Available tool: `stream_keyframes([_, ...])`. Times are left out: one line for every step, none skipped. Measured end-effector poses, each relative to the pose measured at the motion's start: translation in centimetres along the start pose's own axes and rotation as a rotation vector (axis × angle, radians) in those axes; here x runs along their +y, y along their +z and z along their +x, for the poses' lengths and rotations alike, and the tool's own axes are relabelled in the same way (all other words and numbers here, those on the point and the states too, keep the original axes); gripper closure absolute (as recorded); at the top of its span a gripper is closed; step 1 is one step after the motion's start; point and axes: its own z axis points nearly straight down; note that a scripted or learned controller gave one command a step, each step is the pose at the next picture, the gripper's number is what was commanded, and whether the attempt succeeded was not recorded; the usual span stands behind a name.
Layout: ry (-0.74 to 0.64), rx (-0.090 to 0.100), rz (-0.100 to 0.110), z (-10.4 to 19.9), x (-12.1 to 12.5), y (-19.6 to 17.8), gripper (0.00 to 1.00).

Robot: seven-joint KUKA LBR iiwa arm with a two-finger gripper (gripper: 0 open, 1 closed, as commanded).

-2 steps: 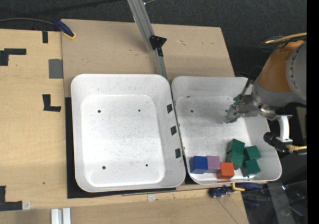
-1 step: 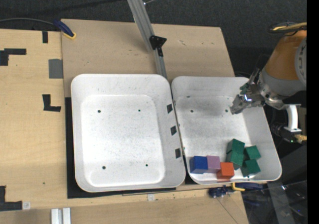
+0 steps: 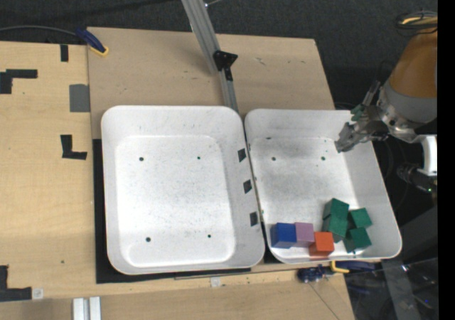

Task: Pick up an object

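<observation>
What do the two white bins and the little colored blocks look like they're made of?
White bins: probably molded plastic, a matte surface with dark speckles and rounded rims. Blocks: solid color, matte, crisp edges, perhaps painted wood or foam; the view can't settle which.

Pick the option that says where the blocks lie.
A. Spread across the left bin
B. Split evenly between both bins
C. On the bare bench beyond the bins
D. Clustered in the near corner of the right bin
D: the blue block, orange block and green blocks huddle at the right bin's near edge.
</observation>
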Motion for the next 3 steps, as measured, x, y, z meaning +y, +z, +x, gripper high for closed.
stream_keyframes([0.001,0.001,0.004,0.1,0.1,-1.2,1.0])
stream_keyframes([-0.003,0.002,0.006,4.9,0.4,-0.7,1.0])
stream_keyframes([-0.004,0.003,0.008,10.6,-0.6,-0.1,1.0])
